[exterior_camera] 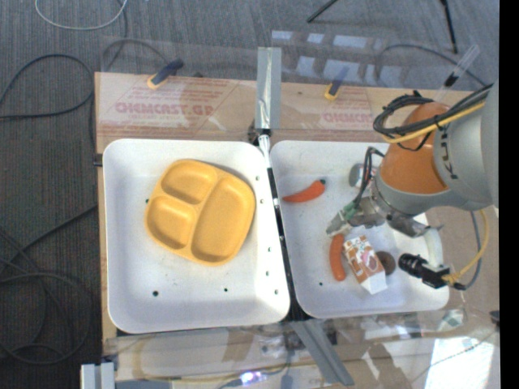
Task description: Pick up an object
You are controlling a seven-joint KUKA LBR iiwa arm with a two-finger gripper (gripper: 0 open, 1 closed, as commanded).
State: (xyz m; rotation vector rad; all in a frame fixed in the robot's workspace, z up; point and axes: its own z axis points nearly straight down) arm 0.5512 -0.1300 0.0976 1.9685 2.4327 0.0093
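Observation:
In the right bin (312, 294) lie an orange pepper (304, 191) with a dark stem, an orange-red sausage (336, 258), a small printed carton (365, 263) and a dark round piece (387, 262). My gripper (344, 220) hangs low over this bin, just above the upper end of the sausage and the top of the carton. It sits right of the pepper, apart from it. I see nothing held in it. The arm's orange band (409, 168) rises behind it.
The left bin (122, 298) holds a yellow divided tray (201, 209). A metal divider (272, 193) runs between the bins. A small grey object (355, 173) lies near the right bin's back. A black connector with yellow cable (422, 269) overhangs the bin's right edge.

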